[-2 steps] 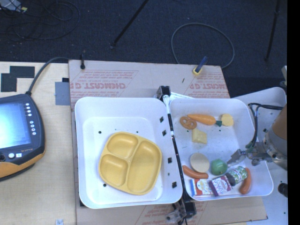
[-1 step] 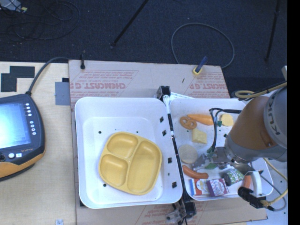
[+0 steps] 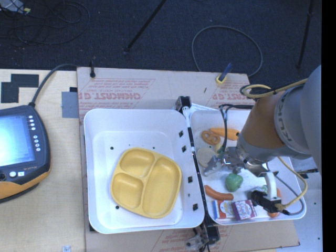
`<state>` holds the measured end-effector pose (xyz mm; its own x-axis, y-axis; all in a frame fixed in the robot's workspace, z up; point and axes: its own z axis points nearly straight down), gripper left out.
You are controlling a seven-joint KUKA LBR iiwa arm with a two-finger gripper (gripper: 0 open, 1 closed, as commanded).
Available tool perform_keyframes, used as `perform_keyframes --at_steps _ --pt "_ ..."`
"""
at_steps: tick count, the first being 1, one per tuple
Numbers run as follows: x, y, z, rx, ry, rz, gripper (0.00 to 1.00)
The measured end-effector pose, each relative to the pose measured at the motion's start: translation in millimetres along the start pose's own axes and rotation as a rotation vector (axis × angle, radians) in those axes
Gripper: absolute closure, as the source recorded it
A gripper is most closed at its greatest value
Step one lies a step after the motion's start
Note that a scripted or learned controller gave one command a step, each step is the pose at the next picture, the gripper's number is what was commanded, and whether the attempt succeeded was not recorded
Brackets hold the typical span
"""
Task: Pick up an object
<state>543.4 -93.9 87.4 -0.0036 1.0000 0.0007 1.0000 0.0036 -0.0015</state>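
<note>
Small round green object [image 3: 234, 181] lies in right bin, near its middle, above red sausage-shaped piece [image 3: 218, 193].

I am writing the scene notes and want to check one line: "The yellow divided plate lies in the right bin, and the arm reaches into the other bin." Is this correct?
Not quite. The camera view shows the yellow divided plate lying in the left bin, not the right one. The arm reaches into the other bin, the right bin, as you wrote.

You have a tray [image 3: 146, 181] in the left bin [image 3: 100, 140]; at its 3 o'clock, the right bin [image 3: 300, 210] holds a ball [image 3: 234, 181].
</note>
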Motion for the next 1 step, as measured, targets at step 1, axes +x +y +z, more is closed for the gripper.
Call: perform_keyframes --at_steps 1 --pt "-21.7 -60.9 -0.8 -0.003 -0.001 0.009 0.00"
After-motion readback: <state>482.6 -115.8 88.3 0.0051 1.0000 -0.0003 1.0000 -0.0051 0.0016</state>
